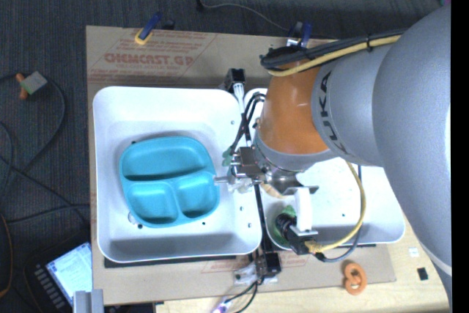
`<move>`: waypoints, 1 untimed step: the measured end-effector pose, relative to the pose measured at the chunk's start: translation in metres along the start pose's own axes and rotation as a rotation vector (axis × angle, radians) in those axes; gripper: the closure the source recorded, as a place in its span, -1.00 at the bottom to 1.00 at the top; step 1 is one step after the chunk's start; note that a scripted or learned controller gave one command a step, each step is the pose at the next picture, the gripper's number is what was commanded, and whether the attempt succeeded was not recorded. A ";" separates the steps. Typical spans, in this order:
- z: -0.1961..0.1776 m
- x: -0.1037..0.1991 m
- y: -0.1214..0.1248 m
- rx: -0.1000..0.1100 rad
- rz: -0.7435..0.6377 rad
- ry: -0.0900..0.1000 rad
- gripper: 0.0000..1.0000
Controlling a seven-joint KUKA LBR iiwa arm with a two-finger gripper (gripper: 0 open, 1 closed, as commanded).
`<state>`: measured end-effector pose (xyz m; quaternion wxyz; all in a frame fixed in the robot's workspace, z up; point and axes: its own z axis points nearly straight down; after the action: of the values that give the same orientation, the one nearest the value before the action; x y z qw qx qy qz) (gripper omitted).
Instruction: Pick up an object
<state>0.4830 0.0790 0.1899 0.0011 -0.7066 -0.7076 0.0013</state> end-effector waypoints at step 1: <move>0.006 -0.073 0.000 -0.002 0.004 -0.001 1.00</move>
<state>0.4836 0.0061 0.1840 0.0002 -0.7078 -0.7064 0.0010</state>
